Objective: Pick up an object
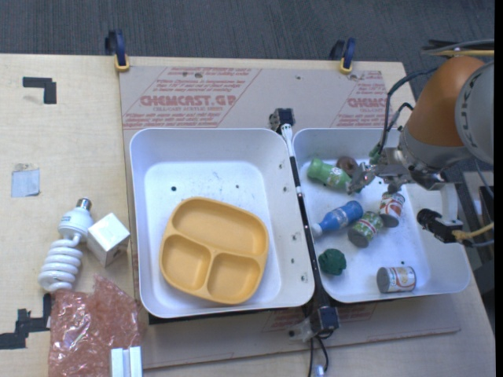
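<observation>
In the right bin [440, 277], gripper [368, 175] low near the back, can't tell its grip honestly, green bottle [328, 173] just left of it, blue bottle [339, 217] nearer the front, cans close by

my arm [464, 124] shows grey casing with a rounded orange band above the wrist, black cables along it, and a dark metal pincer [369, 175].

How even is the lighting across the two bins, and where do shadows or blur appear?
Camera view: soft, even light, no harsh glare; faint shadow beneath the yellow tray in the left bin; the gripper and cans in the right bin look slightly soft.
</observation>
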Available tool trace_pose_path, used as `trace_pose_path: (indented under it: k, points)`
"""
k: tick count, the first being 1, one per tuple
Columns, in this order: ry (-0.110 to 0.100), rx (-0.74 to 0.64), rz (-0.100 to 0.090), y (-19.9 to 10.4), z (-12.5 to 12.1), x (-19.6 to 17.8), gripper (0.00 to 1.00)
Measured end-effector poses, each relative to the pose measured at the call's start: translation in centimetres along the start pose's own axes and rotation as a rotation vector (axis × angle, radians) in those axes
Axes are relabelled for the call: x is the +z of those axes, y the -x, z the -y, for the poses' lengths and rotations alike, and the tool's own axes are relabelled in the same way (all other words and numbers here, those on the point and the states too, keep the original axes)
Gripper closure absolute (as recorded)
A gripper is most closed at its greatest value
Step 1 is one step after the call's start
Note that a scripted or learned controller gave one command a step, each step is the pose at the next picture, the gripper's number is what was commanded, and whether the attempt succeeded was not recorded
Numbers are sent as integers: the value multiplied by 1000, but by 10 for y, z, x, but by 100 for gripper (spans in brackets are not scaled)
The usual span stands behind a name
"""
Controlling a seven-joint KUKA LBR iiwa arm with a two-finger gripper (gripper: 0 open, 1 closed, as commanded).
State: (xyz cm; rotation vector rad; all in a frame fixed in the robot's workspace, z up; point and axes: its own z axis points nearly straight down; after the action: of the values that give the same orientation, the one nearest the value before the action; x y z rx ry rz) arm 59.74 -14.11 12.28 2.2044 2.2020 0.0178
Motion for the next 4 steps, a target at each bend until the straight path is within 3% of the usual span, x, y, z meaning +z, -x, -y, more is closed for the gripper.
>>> trace_pose_path:
  k: [1,2,3,4]
  points:
    - [-26,-2,-10,-21,9,30,0]
    - [-24,0,-9,-21,8,19,100]
    - [-24,0,-9,-20,8,19,0]
    - [-26,1,-10,-44,69,28,0]
